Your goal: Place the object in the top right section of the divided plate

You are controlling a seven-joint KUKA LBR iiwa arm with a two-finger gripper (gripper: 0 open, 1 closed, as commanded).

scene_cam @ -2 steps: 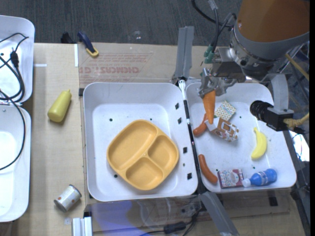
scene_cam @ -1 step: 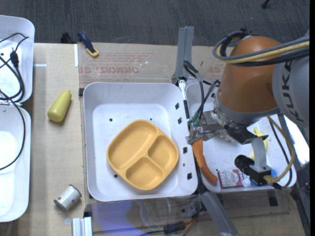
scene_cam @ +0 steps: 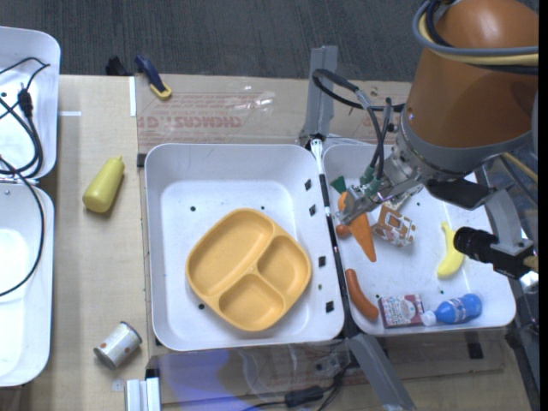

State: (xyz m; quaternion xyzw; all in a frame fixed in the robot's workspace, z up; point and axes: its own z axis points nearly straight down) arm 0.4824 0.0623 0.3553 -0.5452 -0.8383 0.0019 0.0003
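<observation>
In right bin [scene_cam: 479,311]: tool [scene_cam: 366,202] low over carrot [scene_cam: 363,235], to grasp.
Tool grip: cannot tell.
Plate [scene_cam: 248,269]: waits empty.

Single fixed cam, mounted above bench, angled down at a slant. Both white bins are framed: left bin [scene_cam: 171,255] w/ divided plate [scene_cam: 248,269], right bin [scene_cam: 488,311]. Arm [scene_cam: 475,67] is seen entering from frame right.

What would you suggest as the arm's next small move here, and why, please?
Probably a short descent onto the carrot: the gripper hangs just above it in the right bin, while the divided plate waits in the left bin.
</observation>
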